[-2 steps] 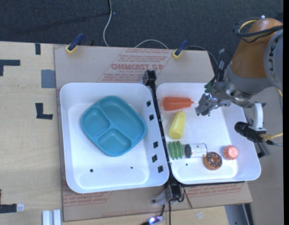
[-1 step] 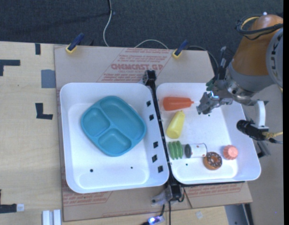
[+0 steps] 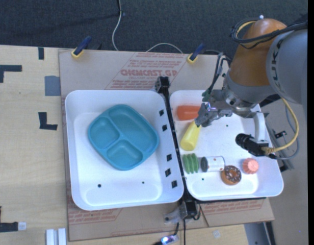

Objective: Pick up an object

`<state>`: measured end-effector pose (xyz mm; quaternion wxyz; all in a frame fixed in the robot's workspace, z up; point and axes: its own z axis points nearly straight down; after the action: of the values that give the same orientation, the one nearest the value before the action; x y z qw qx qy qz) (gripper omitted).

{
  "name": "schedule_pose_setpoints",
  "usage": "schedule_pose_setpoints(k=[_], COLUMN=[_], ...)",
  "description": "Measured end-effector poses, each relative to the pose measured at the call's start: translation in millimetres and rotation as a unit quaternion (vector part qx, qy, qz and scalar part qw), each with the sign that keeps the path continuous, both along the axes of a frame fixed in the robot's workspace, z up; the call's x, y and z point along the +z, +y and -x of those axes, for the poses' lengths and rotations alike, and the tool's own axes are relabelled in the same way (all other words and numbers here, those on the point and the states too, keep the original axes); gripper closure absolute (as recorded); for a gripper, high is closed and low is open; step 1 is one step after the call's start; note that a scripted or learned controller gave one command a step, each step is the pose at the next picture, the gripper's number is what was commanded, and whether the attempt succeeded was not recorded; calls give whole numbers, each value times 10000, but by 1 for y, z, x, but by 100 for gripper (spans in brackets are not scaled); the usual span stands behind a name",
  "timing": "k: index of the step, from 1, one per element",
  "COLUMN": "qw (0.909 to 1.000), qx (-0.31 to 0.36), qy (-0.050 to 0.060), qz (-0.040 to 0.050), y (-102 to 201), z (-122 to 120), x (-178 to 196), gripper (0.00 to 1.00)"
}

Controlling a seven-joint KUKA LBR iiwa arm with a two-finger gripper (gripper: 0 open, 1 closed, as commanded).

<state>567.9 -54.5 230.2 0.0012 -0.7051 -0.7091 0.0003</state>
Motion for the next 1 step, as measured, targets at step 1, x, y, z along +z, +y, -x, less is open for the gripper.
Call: schedule_pose_setpoints(k=[1], qw=[10000], qx=[-2], qy=[-4], qz=[6], y=[52], z=[-16], x=[-8], gripper=[100])
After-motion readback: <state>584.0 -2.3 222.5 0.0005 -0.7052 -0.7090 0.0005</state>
